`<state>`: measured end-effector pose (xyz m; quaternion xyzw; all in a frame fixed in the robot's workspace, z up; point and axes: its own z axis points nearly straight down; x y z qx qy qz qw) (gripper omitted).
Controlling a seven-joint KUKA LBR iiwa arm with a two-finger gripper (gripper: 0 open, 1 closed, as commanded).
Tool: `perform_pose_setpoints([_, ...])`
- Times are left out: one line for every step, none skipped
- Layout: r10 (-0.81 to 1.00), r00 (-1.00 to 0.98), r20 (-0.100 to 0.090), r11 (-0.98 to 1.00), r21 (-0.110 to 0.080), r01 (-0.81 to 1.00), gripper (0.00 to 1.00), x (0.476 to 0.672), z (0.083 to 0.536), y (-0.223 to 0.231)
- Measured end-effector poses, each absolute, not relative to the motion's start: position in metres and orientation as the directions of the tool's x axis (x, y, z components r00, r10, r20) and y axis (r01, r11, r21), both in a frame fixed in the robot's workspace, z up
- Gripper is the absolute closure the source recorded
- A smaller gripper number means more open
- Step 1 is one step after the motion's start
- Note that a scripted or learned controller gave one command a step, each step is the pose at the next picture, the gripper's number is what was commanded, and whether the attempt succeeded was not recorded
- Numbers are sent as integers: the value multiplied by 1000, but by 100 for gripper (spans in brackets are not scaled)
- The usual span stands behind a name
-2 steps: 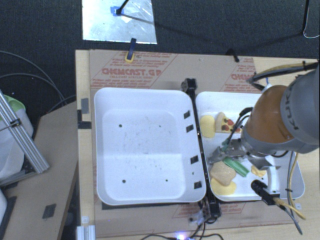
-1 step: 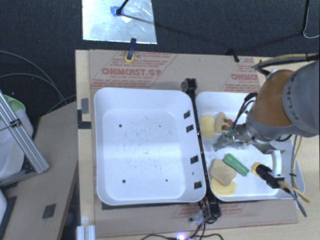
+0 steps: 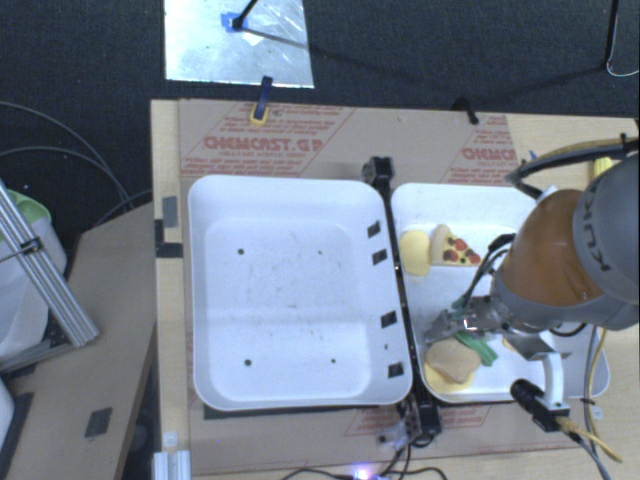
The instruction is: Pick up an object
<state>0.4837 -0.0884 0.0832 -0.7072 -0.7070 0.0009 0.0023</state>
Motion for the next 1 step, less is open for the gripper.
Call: perform_pose_setpoints([1000, -8, 1, 8, 22, 1000, 0, 490, 402, -26])
